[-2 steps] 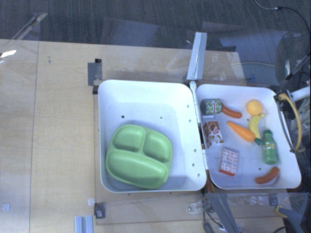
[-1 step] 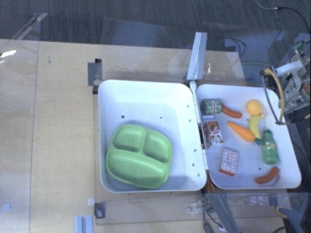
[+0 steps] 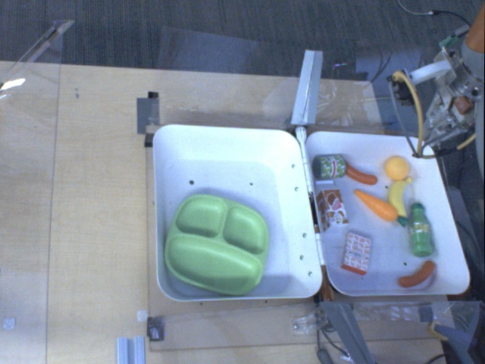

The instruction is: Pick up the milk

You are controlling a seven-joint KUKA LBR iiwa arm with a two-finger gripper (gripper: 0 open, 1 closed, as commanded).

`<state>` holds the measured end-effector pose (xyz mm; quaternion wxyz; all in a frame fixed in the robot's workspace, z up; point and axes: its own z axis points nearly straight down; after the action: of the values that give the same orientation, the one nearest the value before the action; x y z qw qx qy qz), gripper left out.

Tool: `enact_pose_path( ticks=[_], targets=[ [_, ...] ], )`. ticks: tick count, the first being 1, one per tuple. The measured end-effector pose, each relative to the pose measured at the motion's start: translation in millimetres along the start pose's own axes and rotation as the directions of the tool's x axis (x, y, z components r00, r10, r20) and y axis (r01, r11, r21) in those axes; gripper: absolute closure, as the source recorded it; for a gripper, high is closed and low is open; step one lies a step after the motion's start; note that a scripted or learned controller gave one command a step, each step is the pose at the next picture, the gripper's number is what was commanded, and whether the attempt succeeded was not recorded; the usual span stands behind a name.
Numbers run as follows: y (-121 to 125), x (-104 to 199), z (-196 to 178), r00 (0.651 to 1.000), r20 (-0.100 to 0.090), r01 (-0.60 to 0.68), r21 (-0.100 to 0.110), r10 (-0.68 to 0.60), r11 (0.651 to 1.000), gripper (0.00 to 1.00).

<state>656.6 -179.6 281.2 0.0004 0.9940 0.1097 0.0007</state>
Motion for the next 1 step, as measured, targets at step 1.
enact_pose_path(
  ticks=[1],
  targets=[
    [-10.4,-67.6,15.3,1.0,0.0,0.003,0.001,-0.003,1.0,1.0]
  ],
)
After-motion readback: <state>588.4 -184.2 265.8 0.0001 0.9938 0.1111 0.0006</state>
